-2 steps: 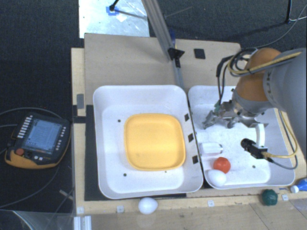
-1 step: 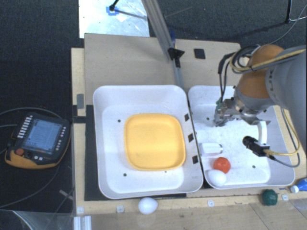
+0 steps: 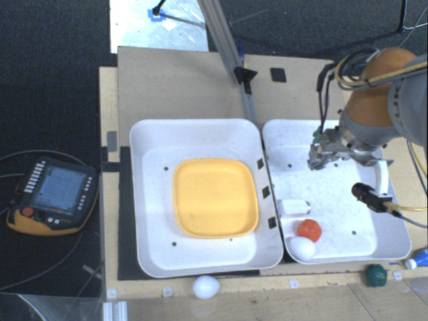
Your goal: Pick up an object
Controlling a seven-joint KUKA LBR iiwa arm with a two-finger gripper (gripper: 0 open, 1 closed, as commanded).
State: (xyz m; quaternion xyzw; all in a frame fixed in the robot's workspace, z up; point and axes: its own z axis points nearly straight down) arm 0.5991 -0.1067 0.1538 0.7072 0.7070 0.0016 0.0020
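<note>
In the right bin (image 3: pixel 391 236) three small objects lie near the front left corner: a white rectangular block (image 3: pixel 294 208), an orange-red ball (image 3: pixel 309 230) and a white egg-shaped piece (image 3: pixel 302 248) touching the ball. My gripper (image 3: pixel 321 156) hangs over the back part of the right bin, well behind these objects and apart from them. The grey arm with its orange band (image 3: pixel 378 89) reaches in from the right. A black part of the tool (image 3: pixel 368 196) sticks out over the bin's right side. I see nothing held in the gripper.
The left bin (image 3: pixel 150 246) holds a yellow square plate (image 3: pixel 216 196). A white egg (image 3: pixel 206 287) and a green ball (image 3: pixel 376 275) lie on the bench in front of the bins. A teach pendant (image 3: pixel 50 194) rests far left. A slanted metal pole (image 3: pixel 224 35) rises behind the bins.
</note>
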